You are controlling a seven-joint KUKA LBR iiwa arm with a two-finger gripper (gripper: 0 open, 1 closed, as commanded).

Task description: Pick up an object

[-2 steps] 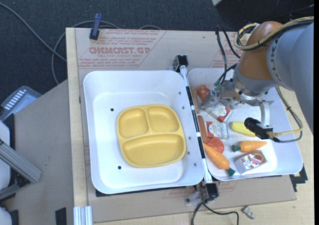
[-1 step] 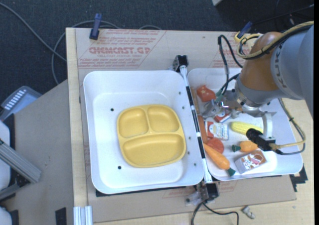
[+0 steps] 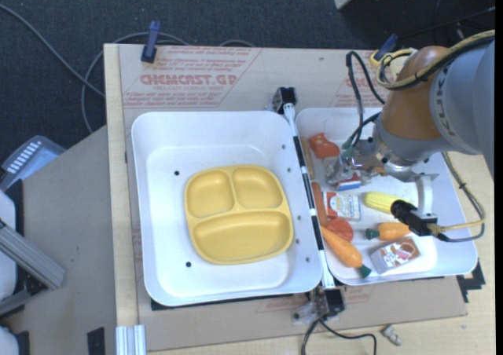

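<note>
- Lying nearest, at 6 o'clock in the right bin (image 3: 452, 247), a carrot (image 3: 342, 248) slants along the wall shared with the left bin, its green end toward 5 o'clock.
- At the carrot's 3 o'clock, just beside it, a packet (image 3: 395, 254) with red print lies flat.
- An orange toy (image 3: 391, 230) sits at the packet's 12 o'clock, and a red piece (image 3: 339, 228) touches the carrot's upper end.
- The left bin (image 3: 157, 188) holds a yellow plate (image 3: 236, 212) with three wells, at its centre.
- A sachet (image 3: 343, 206) lies at the red piece's 12 o'clock, with a corn cob (image 3: 379, 203) at the sachet's 3 o'clock.
- The gripper (image 3: 346, 166) is low over the right bin at about 10 o'clock, at the sachet's 12 o'clock and close above it. Whether it is open or closed cannot be told.
- The arm (image 3: 440, 102) comes in from 2 o'clock.
- An orange-red toy (image 3: 318, 144) lies at the gripper's 10 o'clock, near the shared wall.
- Farthest, a blue clip (image 3: 150, 41) sits at the bench's 11 o'clock corner.
</note>
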